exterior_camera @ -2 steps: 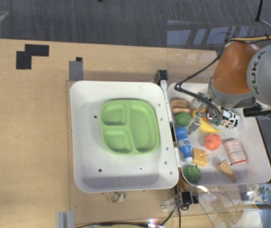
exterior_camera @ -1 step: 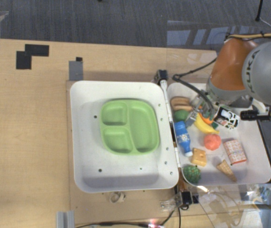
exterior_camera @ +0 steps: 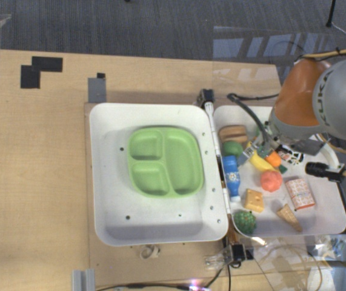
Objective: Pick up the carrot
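— Carrot (exterior_camera: 274,159)? Where is it?
— In the right bin (exterior_camera: 336,220), near the top. It is small and orange, and it touches the banana (exterior_camera: 260,160).
— Is the gripper (exterior_camera: 268,145) holding it?
— I cannot tell. The gripper sits right above the carrot, but the arm (exterior_camera: 318,99) hides the tips.
— What else is in that bin?
— A red ball (exterior_camera: 271,180), a blue bottle (exterior_camera: 231,177), cheese (exterior_camera: 254,200), broccoli (exterior_camera: 244,221), a cone (exterior_camera: 288,215), a green ball (exterior_camera: 234,148) and a small box (exterior_camera: 299,194).
— And the left bin (exterior_camera: 109,220)?
— A green plate (exterior_camera: 163,162) lies in its middle.
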`<state>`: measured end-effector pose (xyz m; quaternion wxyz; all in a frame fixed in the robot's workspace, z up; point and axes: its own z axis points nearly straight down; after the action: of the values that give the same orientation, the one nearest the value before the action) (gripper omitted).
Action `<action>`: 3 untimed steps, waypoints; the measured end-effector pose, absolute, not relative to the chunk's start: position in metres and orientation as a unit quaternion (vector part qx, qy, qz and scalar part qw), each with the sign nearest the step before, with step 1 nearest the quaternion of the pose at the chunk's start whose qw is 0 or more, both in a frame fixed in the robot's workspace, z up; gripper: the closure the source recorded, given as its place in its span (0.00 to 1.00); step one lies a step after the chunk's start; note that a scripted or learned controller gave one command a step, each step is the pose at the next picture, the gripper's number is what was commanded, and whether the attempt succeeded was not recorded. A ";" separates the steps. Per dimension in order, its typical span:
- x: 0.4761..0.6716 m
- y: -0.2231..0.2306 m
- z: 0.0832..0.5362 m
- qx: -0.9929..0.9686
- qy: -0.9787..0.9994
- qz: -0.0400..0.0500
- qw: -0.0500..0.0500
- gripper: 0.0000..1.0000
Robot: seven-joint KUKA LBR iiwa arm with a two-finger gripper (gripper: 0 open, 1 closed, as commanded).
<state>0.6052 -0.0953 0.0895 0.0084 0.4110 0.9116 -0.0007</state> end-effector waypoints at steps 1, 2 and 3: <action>0.609 -0.092 0.103 0.407 0.913 0.002 0.012 1.00; 0.609 -0.097 0.104 0.408 0.913 0.000 0.015 0.00; 0.603 -0.159 0.089 0.501 0.866 0.004 0.006 0.00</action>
<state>0.6031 -0.1588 0.0886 0.0056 0.5007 0.8656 0.0038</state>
